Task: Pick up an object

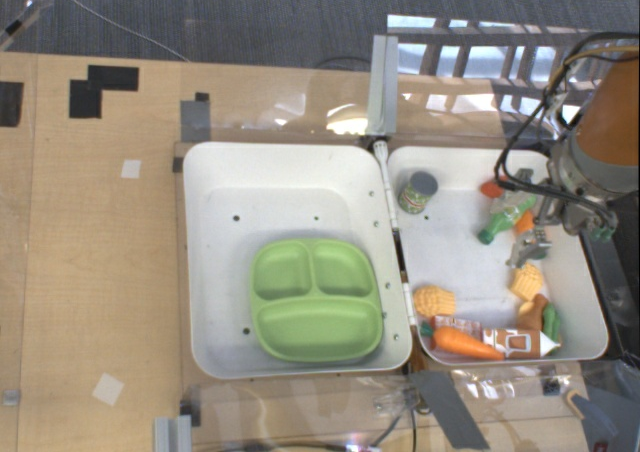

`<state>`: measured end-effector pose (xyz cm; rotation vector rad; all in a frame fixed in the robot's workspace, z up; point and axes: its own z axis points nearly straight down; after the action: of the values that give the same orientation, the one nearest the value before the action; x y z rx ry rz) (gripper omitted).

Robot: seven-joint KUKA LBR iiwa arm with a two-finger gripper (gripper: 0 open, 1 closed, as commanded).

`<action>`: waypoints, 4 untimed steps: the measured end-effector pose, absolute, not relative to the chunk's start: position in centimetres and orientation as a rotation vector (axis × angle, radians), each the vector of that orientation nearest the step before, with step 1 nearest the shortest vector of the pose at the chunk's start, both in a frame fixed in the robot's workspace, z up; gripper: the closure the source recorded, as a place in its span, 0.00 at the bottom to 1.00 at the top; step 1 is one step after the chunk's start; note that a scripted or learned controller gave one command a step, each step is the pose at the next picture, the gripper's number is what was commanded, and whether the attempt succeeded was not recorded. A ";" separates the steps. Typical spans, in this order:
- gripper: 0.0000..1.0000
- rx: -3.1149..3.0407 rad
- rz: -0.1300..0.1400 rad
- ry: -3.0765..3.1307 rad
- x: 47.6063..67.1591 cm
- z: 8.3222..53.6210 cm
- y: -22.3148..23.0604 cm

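Note:
The right bin (470, 270) holds several toy foods. A small tin can (417, 192) lies near its back left corner. A green bottle (500, 223) lies at the back right, with a red piece (490, 188) behind it and an orange piece (525, 223) beside it. Along the front lie a yellow waffle-like piece (434, 300), a carrot (465, 342) and a carton (505, 340). A yellow corn piece (527, 284) sits by the right wall. My gripper (530, 245) hangs low over the bin's right side, just behind the corn and beside the bottle, with nothing visibly held.
The left bin (220, 200) holds a green divided plate (316, 298) at its front. A metal rack (480, 60) stands behind the right bin. The arm's orange band (610, 120) and black cables (530, 130) hang over the right bin's back right corner.

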<state>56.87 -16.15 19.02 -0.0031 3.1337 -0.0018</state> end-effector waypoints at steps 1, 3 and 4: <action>0.00 -0.232 -0.004 3.120 58.6 9.2 -17.5; 1.00 0.131 -0.005 3.114 64.9 10.2 -19.3; 1.00 -0.362 -0.005 3.096 58.3 9.3 -20.2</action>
<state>58.31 -20.16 9.26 -0.3618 3.0963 -0.0045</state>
